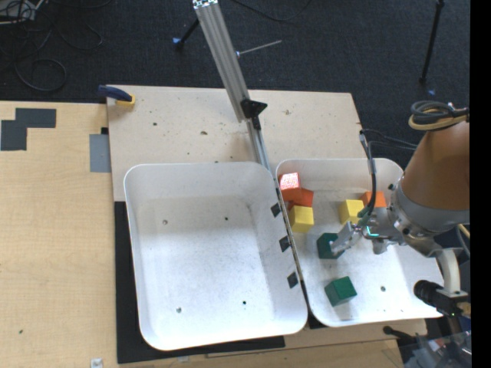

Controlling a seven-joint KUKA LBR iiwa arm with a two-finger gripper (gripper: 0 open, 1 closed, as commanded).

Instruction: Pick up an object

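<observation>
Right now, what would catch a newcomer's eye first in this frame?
The orange-banded arm reaching in from the right, its gripper low over the right bin beside a dark green block. Around it lie bright blocks: orange and yellow by the divider, another green block nearer the front.

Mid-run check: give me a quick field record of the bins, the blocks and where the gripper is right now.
left bin: white, left of the right bin
right bin: holds all blocks
blocks: orange block, yellow block, second yellow block, dark green block, green block
gripper: over right bin, beside the dark green block
grasp: cannot tell
</observation>
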